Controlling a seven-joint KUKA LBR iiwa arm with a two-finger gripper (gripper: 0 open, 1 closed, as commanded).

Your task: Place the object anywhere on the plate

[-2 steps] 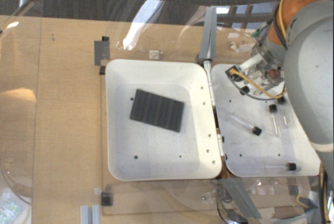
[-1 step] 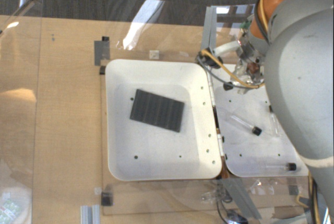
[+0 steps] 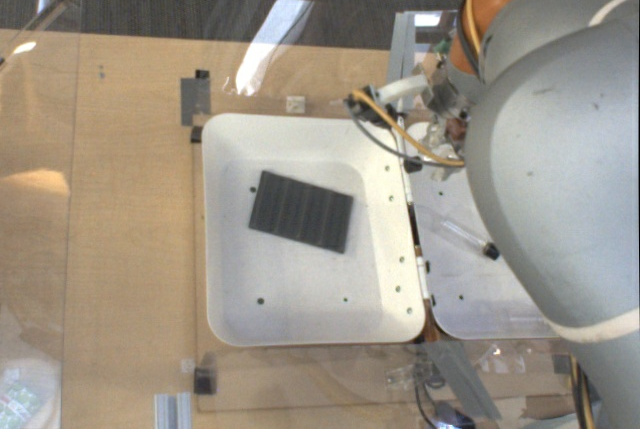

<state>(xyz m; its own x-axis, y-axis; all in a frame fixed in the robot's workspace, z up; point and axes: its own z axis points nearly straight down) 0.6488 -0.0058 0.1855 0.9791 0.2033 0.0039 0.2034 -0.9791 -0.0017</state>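
Observation:
A dark ribbed rectangular plate (image 3: 300,211) lies flat in the left white bin (image 3: 225,307), a little left of its middle and slightly turned. In the right bin (image 3: 470,312) lies a thin clear stick with a black tip (image 3: 468,241), just beside the arm's edge. My gripper (image 3: 446,129) hangs over the far left corner of the right bin, mostly hidden behind the arm's big grey body (image 3: 560,167). It is well to the right of the plate and beyond the stick. I see nothing held in it.
Yellow and black cables (image 3: 400,132) loop from the wrist over the ridge between the bins. The arm covers most of the right bin. Black clamps (image 3: 199,97) sit at the left bin's corners on the wooden bench.

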